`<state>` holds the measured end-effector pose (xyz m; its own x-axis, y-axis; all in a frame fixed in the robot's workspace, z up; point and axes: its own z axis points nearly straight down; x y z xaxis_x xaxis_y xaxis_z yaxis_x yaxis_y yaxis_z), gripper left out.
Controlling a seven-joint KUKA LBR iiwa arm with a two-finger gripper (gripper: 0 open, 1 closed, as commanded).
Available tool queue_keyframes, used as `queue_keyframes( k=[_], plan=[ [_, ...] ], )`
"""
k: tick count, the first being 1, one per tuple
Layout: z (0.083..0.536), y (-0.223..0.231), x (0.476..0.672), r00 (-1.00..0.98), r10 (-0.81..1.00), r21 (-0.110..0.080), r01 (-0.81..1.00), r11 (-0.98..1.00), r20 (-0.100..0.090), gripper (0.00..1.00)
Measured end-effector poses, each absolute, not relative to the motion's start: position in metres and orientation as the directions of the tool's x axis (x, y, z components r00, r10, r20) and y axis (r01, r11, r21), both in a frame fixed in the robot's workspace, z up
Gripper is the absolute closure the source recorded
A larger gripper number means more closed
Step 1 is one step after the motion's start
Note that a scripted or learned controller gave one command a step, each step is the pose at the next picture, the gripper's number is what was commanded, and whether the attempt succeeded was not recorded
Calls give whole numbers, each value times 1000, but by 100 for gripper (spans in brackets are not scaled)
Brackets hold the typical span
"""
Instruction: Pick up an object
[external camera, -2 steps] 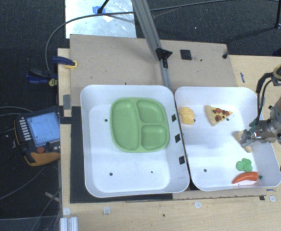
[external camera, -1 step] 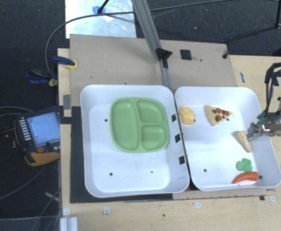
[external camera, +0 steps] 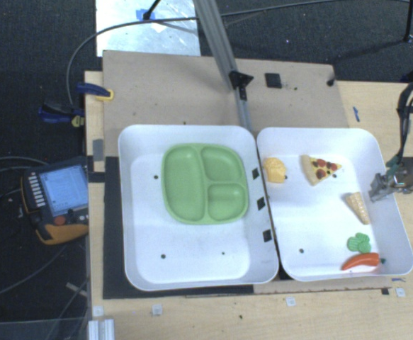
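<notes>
One cone (external camera: 358,207) lies just left of the gripper (external camera: 377,188) (jaw state unclear), apart from it

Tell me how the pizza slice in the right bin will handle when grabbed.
The pizza slice looks like a moulded toy, so probably stiff and light. It lies flat on the right bin floor, so fingers may struggle to get under it. Its flat shape makes rolling unlikely; sliding seems likelier.

green divided plate (external camera: 205,184) in the left bin (external camera: 139,257) — teach pendant (external camera: 56,202) on the floor beside
</notes>
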<state>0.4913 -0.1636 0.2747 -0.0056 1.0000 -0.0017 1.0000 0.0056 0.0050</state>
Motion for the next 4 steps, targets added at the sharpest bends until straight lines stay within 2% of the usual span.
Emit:
queue_keyframes(
  k=[3,4],
  plan=[
    [272,-19,543,-11,1000,3,1000,11,2,100],
    [254,34,564,-11,1000,2,1000,11,2,100]
  ],
)
